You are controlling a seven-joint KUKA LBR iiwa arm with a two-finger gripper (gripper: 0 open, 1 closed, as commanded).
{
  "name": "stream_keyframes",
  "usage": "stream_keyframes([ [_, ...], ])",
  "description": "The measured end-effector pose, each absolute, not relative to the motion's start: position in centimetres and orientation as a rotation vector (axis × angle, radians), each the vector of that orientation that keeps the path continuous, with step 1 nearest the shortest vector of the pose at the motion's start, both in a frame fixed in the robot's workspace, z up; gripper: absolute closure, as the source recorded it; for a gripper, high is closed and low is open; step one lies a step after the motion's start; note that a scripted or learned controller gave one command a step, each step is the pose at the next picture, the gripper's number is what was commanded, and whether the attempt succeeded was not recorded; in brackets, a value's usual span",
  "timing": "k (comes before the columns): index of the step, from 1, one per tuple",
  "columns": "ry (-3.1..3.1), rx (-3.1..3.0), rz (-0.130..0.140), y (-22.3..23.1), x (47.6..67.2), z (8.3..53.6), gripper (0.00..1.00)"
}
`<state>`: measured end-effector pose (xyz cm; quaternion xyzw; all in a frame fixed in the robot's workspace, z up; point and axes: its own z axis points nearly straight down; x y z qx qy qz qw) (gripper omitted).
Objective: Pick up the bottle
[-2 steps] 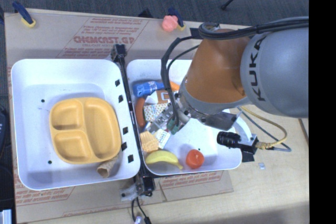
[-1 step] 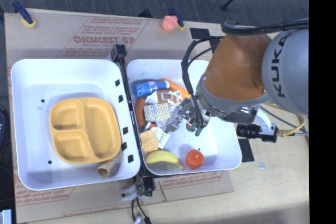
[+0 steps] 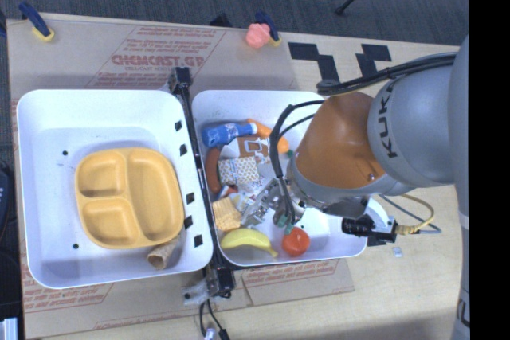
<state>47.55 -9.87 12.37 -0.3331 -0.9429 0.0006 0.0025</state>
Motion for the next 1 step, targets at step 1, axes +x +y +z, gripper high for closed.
stream_keyframes([
  [1,-3.014,-0.897,0.001,-9.59,47.74,26.67,1.00],
])
